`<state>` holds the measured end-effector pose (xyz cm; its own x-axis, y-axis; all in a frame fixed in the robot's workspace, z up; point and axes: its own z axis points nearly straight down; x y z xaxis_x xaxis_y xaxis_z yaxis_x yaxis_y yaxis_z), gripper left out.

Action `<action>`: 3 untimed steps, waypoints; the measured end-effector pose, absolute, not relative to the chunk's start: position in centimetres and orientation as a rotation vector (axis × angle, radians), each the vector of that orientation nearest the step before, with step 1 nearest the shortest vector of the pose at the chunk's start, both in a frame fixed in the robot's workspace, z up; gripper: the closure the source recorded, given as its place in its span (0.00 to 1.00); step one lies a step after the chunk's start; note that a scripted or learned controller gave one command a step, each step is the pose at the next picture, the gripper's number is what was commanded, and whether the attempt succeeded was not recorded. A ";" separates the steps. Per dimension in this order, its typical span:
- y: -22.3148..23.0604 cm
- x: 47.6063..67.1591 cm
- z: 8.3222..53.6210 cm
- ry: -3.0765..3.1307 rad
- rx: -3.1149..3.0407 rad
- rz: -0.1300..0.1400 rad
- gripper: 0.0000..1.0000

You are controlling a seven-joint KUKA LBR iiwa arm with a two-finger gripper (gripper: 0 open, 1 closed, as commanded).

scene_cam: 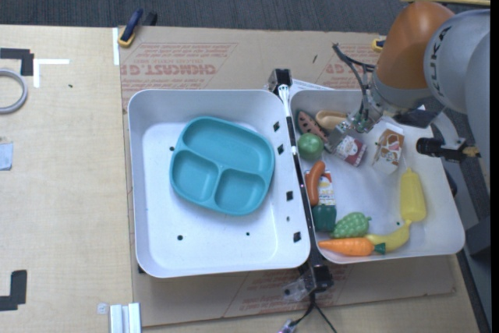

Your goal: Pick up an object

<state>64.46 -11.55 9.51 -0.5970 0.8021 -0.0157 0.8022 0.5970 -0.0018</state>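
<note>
1. A teal divided plate (222, 165) lies in the left white bin (148, 238).
2. Printed cardboard (179, 62) lies under both bins on the desk (58, 191).
3. A blue-and-yellow tool (130, 26) rests at the desk's far edge.

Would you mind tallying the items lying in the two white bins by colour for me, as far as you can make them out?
Teal: 1, the divided plate
Green: 2, the round fruit and the grape bunch
Orange: 1, the carrot
Yellow: 2, the corn cob and the banana
White: 1, the small carton
Total: 7; the other small pieces by the divider are too jumbled to sort.
</note>
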 end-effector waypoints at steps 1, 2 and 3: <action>-10.4 60.2 9.3 2.974 1.005 0.001 0.00; -9.6 56.3 9.2 3.026 0.837 0.001 0.00; -9.6 56.5 10.2 3.021 0.843 0.002 1.00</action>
<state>56.46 -9.62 10.25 -0.8554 0.5180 -0.0048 0.5180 0.8554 0.0026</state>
